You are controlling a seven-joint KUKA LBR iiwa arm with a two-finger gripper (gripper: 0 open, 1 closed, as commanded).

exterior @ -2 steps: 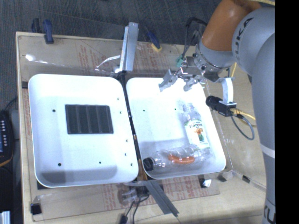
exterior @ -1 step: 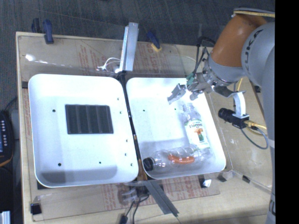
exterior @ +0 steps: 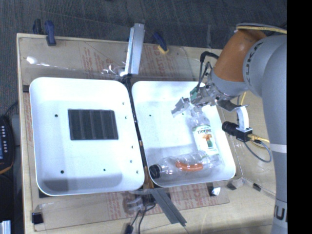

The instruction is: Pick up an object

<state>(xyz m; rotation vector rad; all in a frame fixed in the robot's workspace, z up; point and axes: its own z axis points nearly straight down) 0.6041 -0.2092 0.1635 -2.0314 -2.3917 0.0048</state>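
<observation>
Camera view: jaws over right bin, above upright bottle; open/shut state unclear.

A robotics lab or test cell. A grey industrial arm with an orange band reaches over a plywood bench. To the arm's left sit two shallow white bins, side by side. Blue clamps grip the bench's far edge, loose cables trail beside the arm, and dark carpet lies beyond.
</observation>
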